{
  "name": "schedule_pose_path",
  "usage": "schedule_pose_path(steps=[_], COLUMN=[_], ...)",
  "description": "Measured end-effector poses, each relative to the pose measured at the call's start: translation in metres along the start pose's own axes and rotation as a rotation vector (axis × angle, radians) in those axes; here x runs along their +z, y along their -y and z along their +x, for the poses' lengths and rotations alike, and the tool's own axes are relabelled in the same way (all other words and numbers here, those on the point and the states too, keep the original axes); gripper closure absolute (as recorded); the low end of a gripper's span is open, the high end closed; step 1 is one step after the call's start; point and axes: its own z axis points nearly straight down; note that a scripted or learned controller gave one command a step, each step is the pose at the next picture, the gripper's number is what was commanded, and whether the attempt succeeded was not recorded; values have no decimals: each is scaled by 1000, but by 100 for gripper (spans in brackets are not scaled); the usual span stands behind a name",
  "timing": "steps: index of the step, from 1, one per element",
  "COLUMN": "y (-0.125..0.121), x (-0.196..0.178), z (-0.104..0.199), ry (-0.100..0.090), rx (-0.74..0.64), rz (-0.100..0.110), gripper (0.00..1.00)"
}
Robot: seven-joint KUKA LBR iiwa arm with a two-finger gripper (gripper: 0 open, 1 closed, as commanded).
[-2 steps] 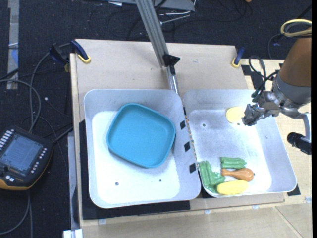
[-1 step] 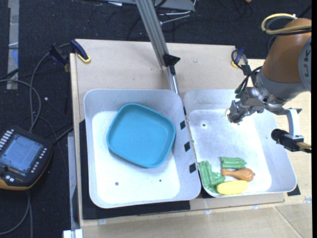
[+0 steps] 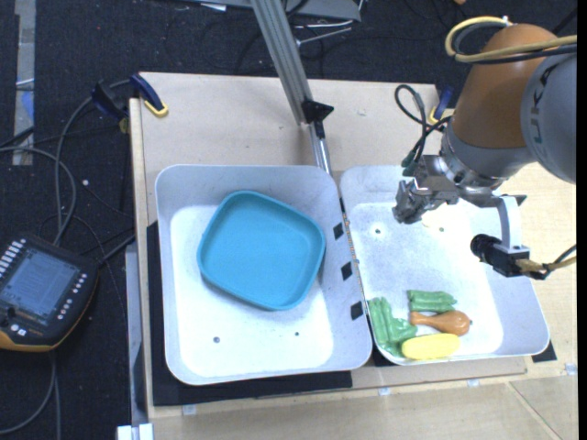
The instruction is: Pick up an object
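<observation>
Nearest my camera, at the front of the right bin [image 3: 514, 287], lies a small cluster of toy food: a yellow piece [image 3: 429, 346] against the front wall, a brown drumstick [image 3: 442, 320] just behind it, a short green piece [image 3: 431, 298] behind that, and a long green piece [image 3: 386, 324] to their left along the bin's inner wall. All four touch or nearly touch. Any of them would serve as the object to pick up.

I judge them to be light, hollow plastic: stiff, smooth and likely slippery, not fragile. The drumstick looks the best candidate, since its narrow shank offers a neck the fingers could close across, whereas its rounded bulb may squirt out. The yellow piece sits tight to the wall, leaving little room for a finger on that side. The long green piece is similarly hemmed in. I expect crowding to be the main hazard: a descending finger may land on a neighbour.

My gripper [image 3: 409, 204] hangs over the bare back part of the same bin, well apart from the cluster. I see nothing in it; whether the claw is spread or closed I cannot tell from this angle.

In the left bin [image 3: 183, 337] a blue dish [image 3: 261, 248] rests alone, broad and shallow; I judge its thin rim the only purchase.
</observation>
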Motion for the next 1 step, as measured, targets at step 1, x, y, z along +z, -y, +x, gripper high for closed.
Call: schedule_pose_path(steps=[1], y=[-11], x=[1], z=[56], ry=[0], rx=[0], rz=[1], gripper=[100])
